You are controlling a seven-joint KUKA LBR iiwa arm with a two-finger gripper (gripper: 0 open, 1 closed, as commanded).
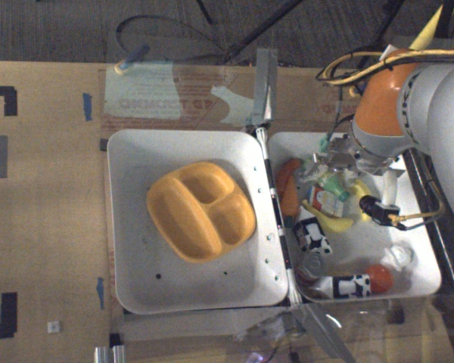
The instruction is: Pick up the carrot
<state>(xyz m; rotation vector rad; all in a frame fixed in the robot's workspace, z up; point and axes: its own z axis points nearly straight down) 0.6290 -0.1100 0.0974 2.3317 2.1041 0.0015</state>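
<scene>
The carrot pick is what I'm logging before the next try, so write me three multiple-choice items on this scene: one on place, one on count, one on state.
1. Where is the carrot?
A. on the yellow plate
B. in the right bin, by its left wall
C. on the bench

2. How many compartments has the yellow plate?
A. two
B. three
C. five

3. The carrot is:
A. lying in the bin
B. lifted above the bin
C. resting on the plate

Key: B, it lies inside the right bin; B, two ridges split the plate in three; A, it lies beside the gripper.
</scene>
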